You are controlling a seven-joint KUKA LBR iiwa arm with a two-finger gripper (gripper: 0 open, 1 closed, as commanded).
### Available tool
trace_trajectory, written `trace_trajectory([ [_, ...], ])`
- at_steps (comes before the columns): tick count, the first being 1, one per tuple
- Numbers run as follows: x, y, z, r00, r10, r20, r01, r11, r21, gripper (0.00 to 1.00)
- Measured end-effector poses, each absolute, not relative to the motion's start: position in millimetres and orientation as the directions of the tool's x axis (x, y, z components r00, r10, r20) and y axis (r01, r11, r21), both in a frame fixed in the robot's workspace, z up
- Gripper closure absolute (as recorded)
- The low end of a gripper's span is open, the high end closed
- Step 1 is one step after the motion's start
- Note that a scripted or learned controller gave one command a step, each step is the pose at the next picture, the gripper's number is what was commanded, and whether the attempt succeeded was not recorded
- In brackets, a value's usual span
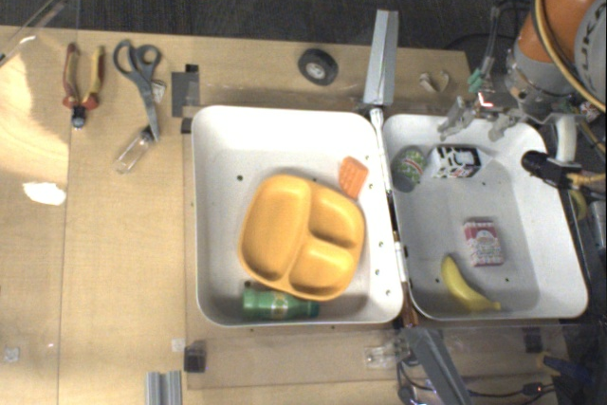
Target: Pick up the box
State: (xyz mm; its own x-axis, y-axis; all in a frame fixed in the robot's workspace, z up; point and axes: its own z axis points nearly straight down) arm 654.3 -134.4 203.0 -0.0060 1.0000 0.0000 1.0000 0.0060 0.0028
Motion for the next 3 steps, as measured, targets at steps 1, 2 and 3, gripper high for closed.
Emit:
trace_trajectory([
  [1,597.6,-134.7,123.7,-0.036,0.999,0.0,0.999,0.036,0.003,0.0],
  [2,567.2,-201.3,88.4,-0.305,0.952,-0.007,0.952,0.305,0.01,0.0],
  [3,523.7,-150.0,89.8,-0.318,0.948,-0.006,0.948,0.318,0.014,0.0],
])
